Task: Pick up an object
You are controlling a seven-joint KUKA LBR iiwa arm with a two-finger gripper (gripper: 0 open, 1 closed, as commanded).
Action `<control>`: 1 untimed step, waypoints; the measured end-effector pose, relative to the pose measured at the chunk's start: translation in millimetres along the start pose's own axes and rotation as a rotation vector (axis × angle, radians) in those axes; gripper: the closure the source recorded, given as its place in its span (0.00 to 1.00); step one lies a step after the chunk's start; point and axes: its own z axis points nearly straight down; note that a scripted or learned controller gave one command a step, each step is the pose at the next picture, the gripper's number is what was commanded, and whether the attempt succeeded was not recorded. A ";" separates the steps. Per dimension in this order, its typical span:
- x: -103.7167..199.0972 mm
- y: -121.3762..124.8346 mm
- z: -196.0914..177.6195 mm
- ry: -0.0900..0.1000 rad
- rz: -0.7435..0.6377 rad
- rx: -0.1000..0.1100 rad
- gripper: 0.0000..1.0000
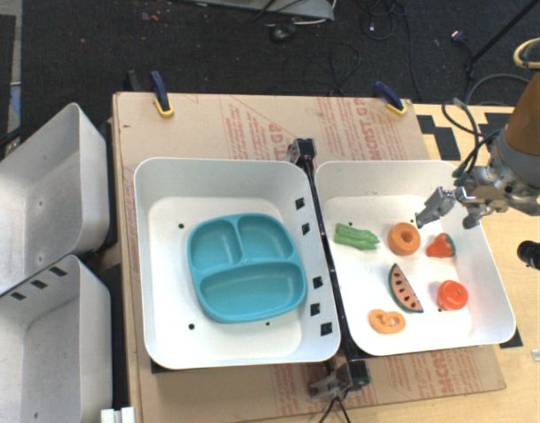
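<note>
A: Where does the end effector [452, 208] sit?
B: Above the right bin [490, 324], fingers spread apart, gripping nothing.
A: And the objects?
B: The orange ring [403, 238] and strawberry [440, 246] lie just below it.

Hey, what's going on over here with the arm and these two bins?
A robot arm reaches in from the right, its gripper above the right bin, holding nothing. Its fingers are spread near an orange ring and a red piece. A green piece, a watermelon slice and two more orange toys also lie there. The left bin holds a teal divided plate.
</note>
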 end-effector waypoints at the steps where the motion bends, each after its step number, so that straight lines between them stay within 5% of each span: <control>1: 0.5 2.5 -6.2 -0.002 -0.003 -0.012 0.00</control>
